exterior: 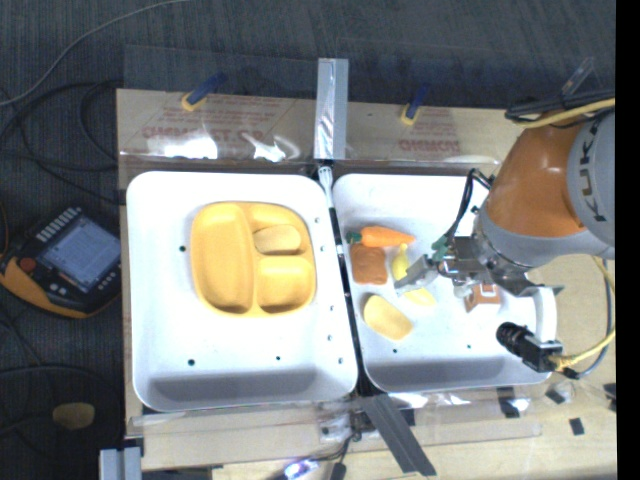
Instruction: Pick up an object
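Camera view: the gripper (425, 271) hangs low over the right bin (440, 368), amid a cluster of toy food. Whether its fingers stand wide or narrow I cannot tell; they are small and blur into the pieces beneath, and nothing shows clearly between them.

The likeliest target is the carrot (385, 236), near the bin's upper left. It looks like light, stiff moulded plastic, smooth and probably a bit slippery (a tapered shape tends to squirt out of a pinch). Its long axis runs nearly left to right, thick end at the left, tip toward the right. My judgement is to pinch across the thick middle, the fingers set crosswise to that axis.

Just below it lies a brown block (369, 264), squat and flat-sided, likely the easiest grasp. A yellow piece (401, 265) sits just beside the fingers, and a pale yellow wedge (387, 317) lies lower, its long axis slanting down to the right.

The left bin (160, 368) bears a yellow tray (230, 268) with a tan piece (277, 239) in its upper right compartment.
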Available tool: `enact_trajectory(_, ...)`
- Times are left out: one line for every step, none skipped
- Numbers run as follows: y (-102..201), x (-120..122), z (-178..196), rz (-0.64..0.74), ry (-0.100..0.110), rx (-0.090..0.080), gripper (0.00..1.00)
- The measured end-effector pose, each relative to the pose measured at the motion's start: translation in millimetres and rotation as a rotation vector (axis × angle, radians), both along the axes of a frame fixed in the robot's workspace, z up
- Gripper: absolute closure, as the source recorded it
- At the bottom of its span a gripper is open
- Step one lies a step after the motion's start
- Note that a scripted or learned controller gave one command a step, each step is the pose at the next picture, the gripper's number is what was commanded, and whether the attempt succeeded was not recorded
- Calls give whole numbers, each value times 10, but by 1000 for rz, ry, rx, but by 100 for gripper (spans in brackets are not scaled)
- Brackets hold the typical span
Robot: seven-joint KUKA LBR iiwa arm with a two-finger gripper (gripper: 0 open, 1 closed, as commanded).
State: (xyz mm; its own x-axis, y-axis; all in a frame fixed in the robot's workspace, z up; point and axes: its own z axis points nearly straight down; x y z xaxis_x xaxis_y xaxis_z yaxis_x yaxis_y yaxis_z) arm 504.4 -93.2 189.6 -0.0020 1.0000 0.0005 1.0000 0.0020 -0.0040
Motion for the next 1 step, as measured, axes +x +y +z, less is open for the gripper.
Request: enact_trajectory(-127,391,-999,-109,-16,-3,0)
